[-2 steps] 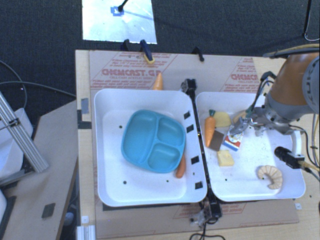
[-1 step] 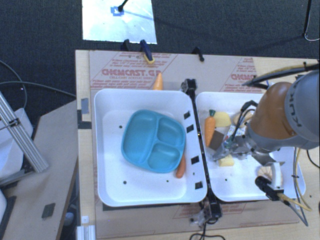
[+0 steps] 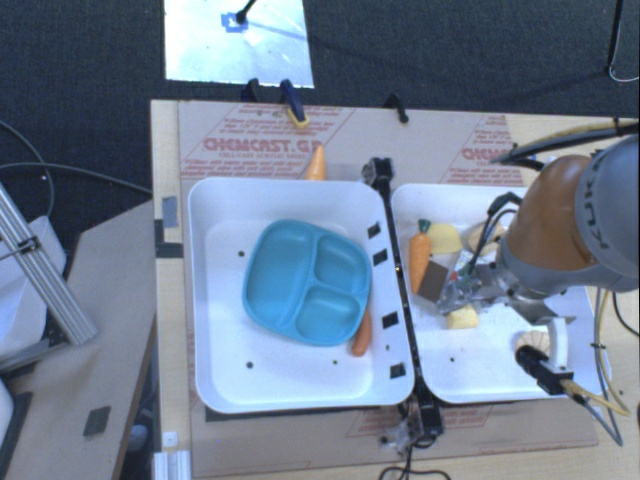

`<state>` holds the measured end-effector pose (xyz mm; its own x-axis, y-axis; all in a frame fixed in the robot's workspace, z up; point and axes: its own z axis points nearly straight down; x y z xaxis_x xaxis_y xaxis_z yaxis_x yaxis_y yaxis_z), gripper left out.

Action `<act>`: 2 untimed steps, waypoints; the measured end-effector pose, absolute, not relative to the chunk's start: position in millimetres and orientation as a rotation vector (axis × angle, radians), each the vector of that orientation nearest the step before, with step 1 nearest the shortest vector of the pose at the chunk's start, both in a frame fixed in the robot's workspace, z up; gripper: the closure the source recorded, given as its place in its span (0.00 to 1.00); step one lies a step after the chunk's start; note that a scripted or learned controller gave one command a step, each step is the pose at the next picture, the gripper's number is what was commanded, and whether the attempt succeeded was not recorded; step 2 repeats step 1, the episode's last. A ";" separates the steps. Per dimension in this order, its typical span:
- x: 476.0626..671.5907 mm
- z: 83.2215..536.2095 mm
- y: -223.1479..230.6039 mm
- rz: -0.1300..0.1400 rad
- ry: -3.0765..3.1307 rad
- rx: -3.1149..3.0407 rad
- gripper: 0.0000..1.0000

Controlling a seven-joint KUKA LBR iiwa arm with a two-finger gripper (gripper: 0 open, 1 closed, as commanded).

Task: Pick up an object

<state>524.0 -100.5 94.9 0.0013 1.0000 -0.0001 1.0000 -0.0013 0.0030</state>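
Approach step, judging by position. Pincer [image 3: 462,290] low in right bin [image 3: 500,388], among carrot [image 3: 419,255], grey block [image 3: 433,281] and yellow piece [image 3: 462,317]. Grip state: cannot tell. Next: settle over one piece, close, lift straight.

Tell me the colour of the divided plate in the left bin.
Light blue: the divided plate, seen in the camera view.

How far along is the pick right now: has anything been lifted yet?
Done: the arm has reached into the right bin, with its claw low among the items there. In hand: nothing that I can confirm; the claw sits by the carrot and a yellow piece, but its tip is too cluttered to read. Left: a clear grasp and lift. The blue tray lies in the left bin.
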 end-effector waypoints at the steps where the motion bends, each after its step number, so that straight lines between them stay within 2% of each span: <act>1: 551.6 189.0 -16.1 0.010 2.229 2.206 1.00; 2: 551.6 189.0 -16.1 0.010 2.229 2.206 1.00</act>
